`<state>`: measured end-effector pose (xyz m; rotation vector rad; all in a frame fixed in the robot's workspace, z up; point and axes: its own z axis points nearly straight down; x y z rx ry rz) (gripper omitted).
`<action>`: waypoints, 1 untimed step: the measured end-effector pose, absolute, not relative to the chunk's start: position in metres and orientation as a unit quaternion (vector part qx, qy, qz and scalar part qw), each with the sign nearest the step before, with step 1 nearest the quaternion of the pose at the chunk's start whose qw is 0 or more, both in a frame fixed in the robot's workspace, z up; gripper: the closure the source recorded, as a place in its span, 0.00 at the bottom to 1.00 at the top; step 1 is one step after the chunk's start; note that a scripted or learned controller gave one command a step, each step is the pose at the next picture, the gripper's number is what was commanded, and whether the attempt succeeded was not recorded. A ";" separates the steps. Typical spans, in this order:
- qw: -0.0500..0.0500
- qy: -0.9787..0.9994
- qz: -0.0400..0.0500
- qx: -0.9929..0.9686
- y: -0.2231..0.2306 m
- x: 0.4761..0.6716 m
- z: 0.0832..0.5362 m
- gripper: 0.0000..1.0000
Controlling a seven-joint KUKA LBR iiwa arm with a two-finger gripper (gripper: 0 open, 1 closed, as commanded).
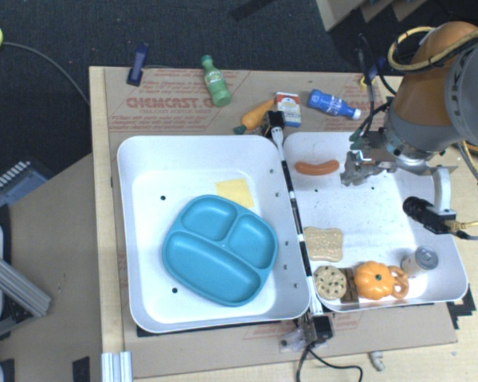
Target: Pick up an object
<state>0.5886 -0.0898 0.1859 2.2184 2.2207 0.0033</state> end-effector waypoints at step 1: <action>0.000 0.707 0.000 0.707 -0.090 0.588 0.185 0.00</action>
